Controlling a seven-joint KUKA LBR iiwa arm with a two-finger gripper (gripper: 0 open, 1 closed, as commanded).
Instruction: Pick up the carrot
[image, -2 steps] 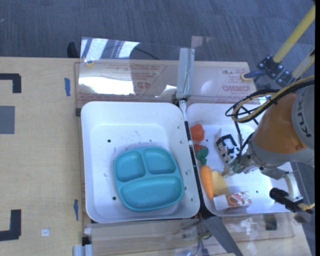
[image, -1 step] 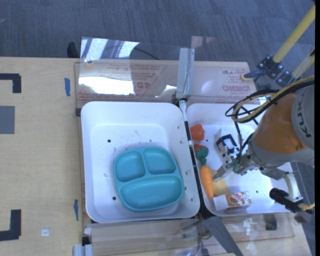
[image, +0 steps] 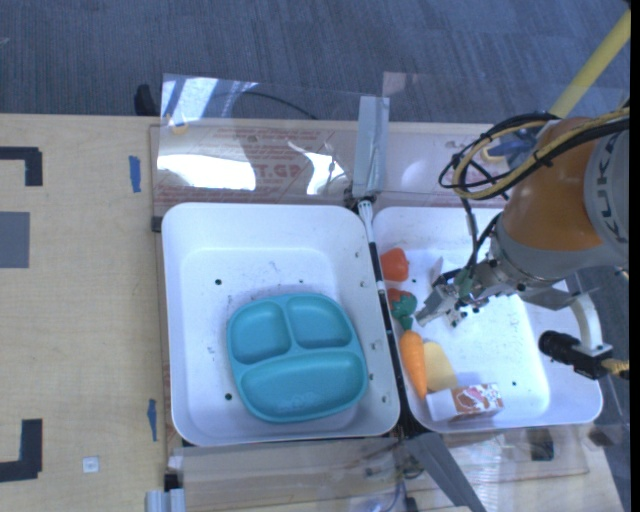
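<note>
So the carrot (image: 412, 362) is seen lying at the right bin's (image: 560, 400) left wall, just below-left of the gripper (image: 440, 305), which is held open with nothing gripped.

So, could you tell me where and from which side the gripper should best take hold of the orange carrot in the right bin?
Probably the middle of the tapered orange carrot, coming straight down from above. It lies flat, lengthwise along the left wall of the right white bin, with a pale yellow block close against its right side, so the fingers had best straddle its narrow width. The gripper hovers above and to its right.
</note>
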